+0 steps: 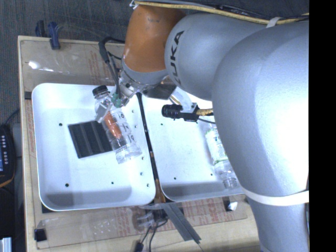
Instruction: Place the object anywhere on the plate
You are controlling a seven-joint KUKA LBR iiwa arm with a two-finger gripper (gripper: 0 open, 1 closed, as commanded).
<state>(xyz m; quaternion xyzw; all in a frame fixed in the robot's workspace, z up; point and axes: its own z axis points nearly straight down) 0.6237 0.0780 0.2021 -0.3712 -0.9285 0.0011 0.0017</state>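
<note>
A dark ribbed rectangular plate (89, 139) lies flat in the left bin (58, 193). A clear plastic bottle (116, 133) with an orange label lies along the plate's right edge, its dark cap pointing to the back. Whether the bottle rests on the plate or only beside it, I cannot tell. My gripper (118, 97) is at the bottle's neck end, just under the orange wrist band, and the arm's bulk hides most of it.
A second clear bottle (217, 154) with a green label lies in the right bin (181, 193), partly under the arm. The bins' shared rim (149, 146) runs just right of the orange-label bottle. A black cylindrical part (176, 112) juts out over the right bin.
</note>
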